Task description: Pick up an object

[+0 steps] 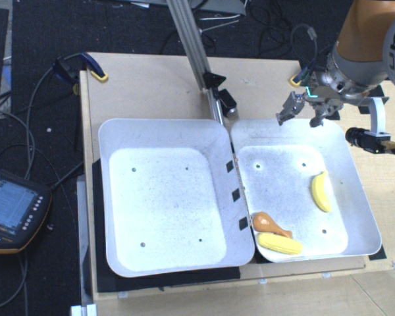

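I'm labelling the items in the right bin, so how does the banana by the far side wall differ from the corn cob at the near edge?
The banana is plain yellow, smooth and curved, while the corn cob is straighter with a bumpy surface. The banana lies alone on the bin floor, pointing away from the camera; the corn cob lies crosswise at the near rim, touching an orange-brown item. Both are yellow, similar in length and lie flat in the right bin.

Legible text, labels, brands, numbers, signs: none. Handheld control pendant (10,209), left of the bench: screen lit, contents too small and blurred to read. Black markers along the divide between the two bins (235,183): no characters discernible
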You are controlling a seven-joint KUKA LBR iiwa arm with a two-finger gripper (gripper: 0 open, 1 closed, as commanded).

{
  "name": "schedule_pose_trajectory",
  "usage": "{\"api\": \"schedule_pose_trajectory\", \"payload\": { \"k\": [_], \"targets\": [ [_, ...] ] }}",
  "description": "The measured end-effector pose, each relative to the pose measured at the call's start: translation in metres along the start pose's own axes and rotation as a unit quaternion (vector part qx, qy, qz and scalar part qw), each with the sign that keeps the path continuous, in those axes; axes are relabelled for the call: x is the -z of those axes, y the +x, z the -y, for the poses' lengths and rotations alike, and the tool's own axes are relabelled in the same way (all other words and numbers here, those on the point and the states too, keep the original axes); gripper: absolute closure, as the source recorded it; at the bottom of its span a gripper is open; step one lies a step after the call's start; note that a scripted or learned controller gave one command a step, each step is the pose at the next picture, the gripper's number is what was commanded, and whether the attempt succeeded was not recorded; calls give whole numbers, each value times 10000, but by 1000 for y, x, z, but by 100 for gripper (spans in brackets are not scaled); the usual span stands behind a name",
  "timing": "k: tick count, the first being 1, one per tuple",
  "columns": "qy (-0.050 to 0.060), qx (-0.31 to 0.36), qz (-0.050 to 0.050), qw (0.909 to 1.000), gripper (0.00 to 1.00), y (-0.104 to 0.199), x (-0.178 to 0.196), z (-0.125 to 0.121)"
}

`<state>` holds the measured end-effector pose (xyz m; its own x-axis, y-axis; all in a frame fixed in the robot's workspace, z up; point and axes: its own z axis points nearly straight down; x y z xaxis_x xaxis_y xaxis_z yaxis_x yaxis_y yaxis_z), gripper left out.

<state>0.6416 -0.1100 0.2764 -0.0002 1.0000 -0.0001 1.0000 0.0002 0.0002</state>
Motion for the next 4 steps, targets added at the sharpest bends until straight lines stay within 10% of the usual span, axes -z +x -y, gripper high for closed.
{"api": "schedule_pose_trajectory", "payload": {
  "k": [4],
  "targets": [
    [15,1,-2,10000,0,0,-149,-14]
  ]
}}
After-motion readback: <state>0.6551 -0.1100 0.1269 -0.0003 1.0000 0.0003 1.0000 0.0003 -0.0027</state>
